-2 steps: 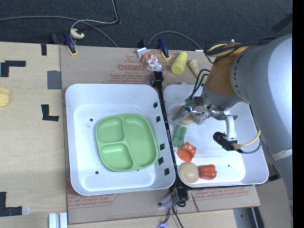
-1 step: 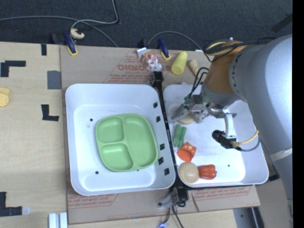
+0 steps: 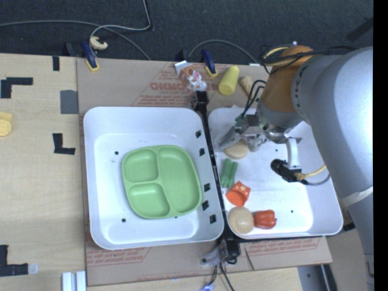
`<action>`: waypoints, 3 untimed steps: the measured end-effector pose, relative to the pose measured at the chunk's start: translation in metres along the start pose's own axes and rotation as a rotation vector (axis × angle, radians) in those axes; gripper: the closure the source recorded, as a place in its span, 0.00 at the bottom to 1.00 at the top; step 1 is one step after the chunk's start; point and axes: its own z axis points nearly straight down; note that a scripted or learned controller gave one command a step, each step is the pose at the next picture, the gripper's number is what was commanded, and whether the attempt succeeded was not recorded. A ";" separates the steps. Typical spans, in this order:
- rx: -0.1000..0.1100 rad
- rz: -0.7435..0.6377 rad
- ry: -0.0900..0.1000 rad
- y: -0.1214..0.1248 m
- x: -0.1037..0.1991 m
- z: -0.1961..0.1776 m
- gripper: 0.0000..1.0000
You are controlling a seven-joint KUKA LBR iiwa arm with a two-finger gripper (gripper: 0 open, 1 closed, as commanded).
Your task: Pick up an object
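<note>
Two-finger gripper (image 3: 237,139) low in right white bin (image 3: 315,214), fingers spread open, directly over pale beige oval piece (image 3: 236,151); nothing grasped. Green plastic sectioned plate (image 3: 161,180) sits in left white bin (image 3: 103,162).

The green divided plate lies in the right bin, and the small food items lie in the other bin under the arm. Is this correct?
Not quite. The camera view shows the green divided plate in the left bin. The small food items, such as the red piece, lie in the right bin under the arm.
</note>
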 end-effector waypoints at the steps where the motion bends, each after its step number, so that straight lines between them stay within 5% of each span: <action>1: -0.010 -0.001 -0.002 0.003 0.000 -0.015 1.00; 2: -0.004 -0.001 -0.002 0.001 0.000 -0.011 0.00; 3: -0.016 0.002 -0.002 -0.022 0.000 -0.006 0.00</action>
